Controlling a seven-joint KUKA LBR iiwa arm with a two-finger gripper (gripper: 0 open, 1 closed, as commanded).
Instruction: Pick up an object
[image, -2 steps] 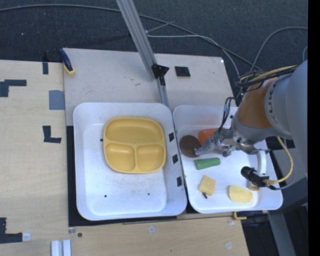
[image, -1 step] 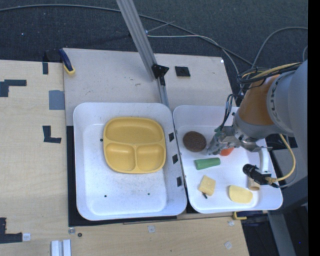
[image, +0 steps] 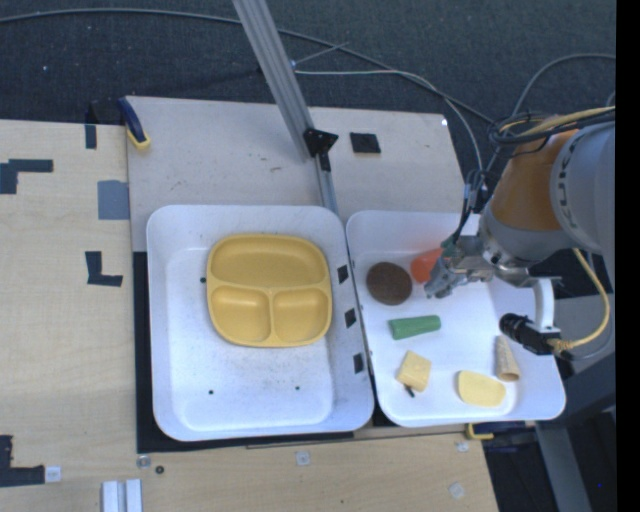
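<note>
In the right bin (image: 530, 400), the pincer (image: 443, 282) hangs just right of a round brown cookie (image: 389, 282), touching a smooth orange piece (image: 427, 264); its grip I cannot tell. A green block (image: 414, 326) lies below.

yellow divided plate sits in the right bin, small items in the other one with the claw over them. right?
Not quite. The camera view shows the yellow divided plate in the left bin, not the right. The small items, among them the brown round piece and the green block, lie in the right bin, with the claw over them.
</note>
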